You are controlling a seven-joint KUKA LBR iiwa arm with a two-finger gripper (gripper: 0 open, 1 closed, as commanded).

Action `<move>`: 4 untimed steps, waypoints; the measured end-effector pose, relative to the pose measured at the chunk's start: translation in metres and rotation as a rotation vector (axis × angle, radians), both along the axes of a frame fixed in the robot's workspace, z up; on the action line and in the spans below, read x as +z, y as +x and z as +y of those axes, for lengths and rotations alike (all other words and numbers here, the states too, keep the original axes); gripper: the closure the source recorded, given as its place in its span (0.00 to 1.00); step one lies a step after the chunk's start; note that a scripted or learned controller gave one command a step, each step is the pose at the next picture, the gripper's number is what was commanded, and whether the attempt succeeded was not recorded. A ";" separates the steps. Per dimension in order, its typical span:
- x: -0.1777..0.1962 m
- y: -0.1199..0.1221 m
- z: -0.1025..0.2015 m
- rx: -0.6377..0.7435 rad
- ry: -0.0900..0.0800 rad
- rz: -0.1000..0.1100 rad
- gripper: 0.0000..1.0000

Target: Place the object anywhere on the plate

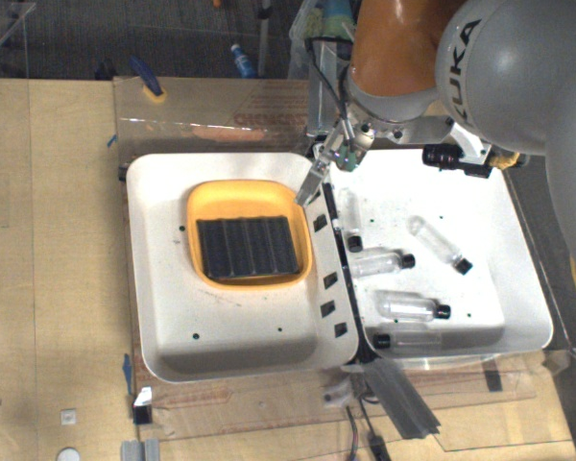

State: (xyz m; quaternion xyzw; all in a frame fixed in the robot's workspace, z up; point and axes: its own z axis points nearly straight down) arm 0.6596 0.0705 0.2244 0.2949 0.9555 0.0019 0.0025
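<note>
Orange is what we notice first: a rounded plate sits in the left bin, and a dark ribbed tray lies flat on it, filling most of its middle. The right bin holds three clear vials with dark caps. One vial lies near the divider, a second sits further right and slanted, and a third lies toward the near edge; all three are apart from one another and well clear of the plate.

The grey arm comes in from the upper right, its orange band above the wrist. We see the gripper hanging over the divider between the bins, just beside the plate's far right corner, tilted toward the left bin. We cannot tell whether it is released or clenched, and we see nothing in its grasp.
</note>
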 end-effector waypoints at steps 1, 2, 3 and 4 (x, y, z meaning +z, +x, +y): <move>0.007 -0.003 -0.008 0.078 -0.002 0.000 0.00; 0.011 -0.005 -0.006 0.112 -0.002 -0.001 0.00; 0.010 -0.004 -0.025 0.431 -0.003 0.001 0.00; -0.005 -0.001 -0.036 0.448 -0.002 0.003 0.00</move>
